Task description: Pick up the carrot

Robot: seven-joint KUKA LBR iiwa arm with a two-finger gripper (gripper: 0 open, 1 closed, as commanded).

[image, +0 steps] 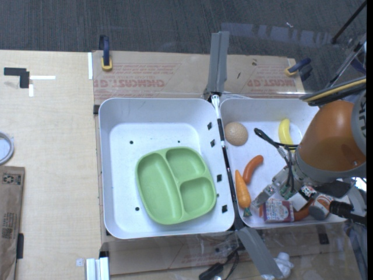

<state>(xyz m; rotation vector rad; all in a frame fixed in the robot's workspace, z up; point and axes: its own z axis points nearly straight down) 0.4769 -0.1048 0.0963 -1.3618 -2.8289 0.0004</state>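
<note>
Orange carrot [242,190] lying w/ tip toward right bin's [263,114] near edge, against its left wall, claw [274,190] just right of carrot, open/shut state can't tell, sausage [252,168] just above.

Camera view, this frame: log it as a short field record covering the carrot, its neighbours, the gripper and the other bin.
carrot: lying in the right bin, against its left wall, not held
nearest item: orange sausage, up and to the right of the carrot
other right-bin items: tan ball, banana, pink packet
gripper: low over the right bin, right of the carrot
left bin: holds a green divided plate
</note>
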